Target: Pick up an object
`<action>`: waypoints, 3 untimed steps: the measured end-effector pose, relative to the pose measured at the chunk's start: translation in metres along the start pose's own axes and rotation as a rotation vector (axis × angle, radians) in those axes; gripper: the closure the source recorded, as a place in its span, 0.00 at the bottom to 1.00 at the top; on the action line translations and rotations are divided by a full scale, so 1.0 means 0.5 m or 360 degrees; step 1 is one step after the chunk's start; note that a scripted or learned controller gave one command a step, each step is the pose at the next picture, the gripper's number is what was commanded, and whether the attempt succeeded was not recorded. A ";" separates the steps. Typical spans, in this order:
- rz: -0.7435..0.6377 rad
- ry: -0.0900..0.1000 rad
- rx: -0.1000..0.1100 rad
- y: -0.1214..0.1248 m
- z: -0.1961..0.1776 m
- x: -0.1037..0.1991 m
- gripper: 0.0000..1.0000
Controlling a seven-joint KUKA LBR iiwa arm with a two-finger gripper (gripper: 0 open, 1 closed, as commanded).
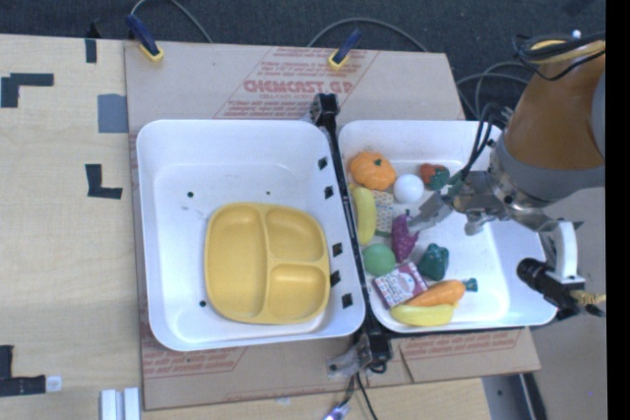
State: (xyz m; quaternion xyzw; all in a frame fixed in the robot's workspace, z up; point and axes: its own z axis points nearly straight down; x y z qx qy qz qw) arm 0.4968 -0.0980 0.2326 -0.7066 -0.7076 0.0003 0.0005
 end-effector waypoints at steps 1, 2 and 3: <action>-0.0001 0.0001 -0.0008 0.018 0.292 0.011 0.00; 0.0001 -0.0002 -0.0011 0.152 0.292 -0.030 0.00; 0.0002 -0.0005 -0.0009 0.151 0.273 -0.032 1.00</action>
